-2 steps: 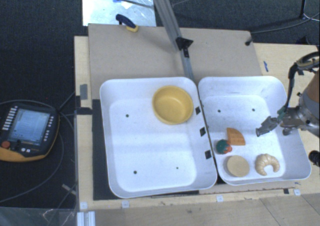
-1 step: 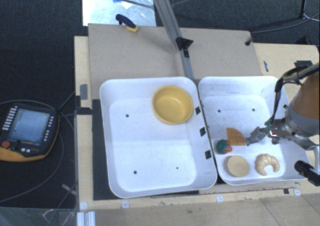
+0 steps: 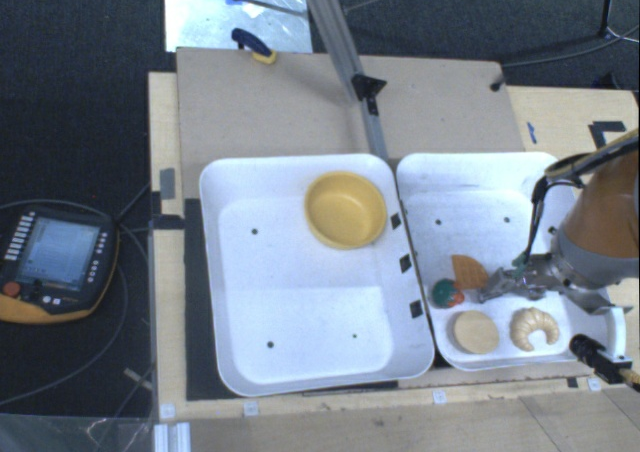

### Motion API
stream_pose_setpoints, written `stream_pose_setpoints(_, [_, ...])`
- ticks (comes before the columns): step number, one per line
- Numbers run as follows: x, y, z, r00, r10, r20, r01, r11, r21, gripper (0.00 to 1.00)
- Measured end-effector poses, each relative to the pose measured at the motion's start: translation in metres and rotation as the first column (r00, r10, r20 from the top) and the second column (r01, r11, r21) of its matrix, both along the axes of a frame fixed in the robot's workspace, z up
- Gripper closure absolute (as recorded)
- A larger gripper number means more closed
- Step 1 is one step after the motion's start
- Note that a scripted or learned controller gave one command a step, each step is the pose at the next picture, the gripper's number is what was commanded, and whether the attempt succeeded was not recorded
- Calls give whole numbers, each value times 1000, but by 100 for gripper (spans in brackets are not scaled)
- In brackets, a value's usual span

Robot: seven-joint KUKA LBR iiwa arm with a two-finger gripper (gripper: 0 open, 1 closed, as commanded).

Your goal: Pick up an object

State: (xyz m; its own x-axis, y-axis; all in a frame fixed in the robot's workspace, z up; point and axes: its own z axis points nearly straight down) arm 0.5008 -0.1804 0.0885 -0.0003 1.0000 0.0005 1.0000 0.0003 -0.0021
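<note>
While the grey arm (image 3: 595,230) with its orange band reaches in from the right, its gripper (image 3: 495,287) hangs low over the right bin (image 3: 470,190), its dark metal fingers pointing left toward the bin's middle; whether they are spread or pressed together cannot be told from this angle, and nothing shows between them. Just beside the fingertips lies a flat orange-brown piece (image 3: 467,269), its long axis slanting from upper left to lower right. A small red-and-green item (image 3: 445,292) sits near the bin's left wall. At the front lie a round tan disc (image 3: 474,332) and, to its right, a croissant (image 3: 535,327), curved with both tips pointing toward the front edge. In the left bin (image 3: 300,340), a yellow bowl (image 3: 346,209) stands upright near the back right corner. A teach pendant (image 3: 55,262) rests off the bench, far left.
</note>
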Motion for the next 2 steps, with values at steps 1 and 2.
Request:
stream_pose_setpoints(1, [1, 0, 12, 1000, 0, 3, 0, 1000, -1, 100])
stream_pose_setpoints(2, [0, -6, 73, 1000, 0, 7, 0, 1000, -2, 100])
